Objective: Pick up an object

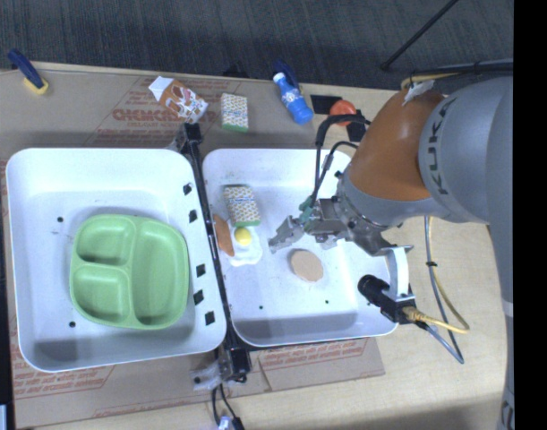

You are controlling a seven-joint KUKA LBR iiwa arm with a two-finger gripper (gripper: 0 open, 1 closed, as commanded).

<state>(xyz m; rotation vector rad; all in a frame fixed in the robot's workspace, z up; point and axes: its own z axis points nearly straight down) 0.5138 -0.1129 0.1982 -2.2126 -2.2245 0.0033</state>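
Over the right bin (pixel 255 325), the gripper (pixel 286 233) hovered with nothing visibly held, finger spread impossible to tell, seemingly mid-approach, the tan round object (pixel 306 265) at its five o'clock awaiting a descent and squeeze.

Two white bins (pixel 40 186) sit on the desk (pixel 452 383) — the left one holds one green divided plate (pixel 130 271). The right bin holds four things: one tan round disc (pixel 306 265), one patterned packet (pixel 242 204), one yellow ball (pixel 243 236), one orange stick (pixel 223 236). Behind the bins lie one blue bottle (pixel 294 98) and two more packets (pixel 234 112).
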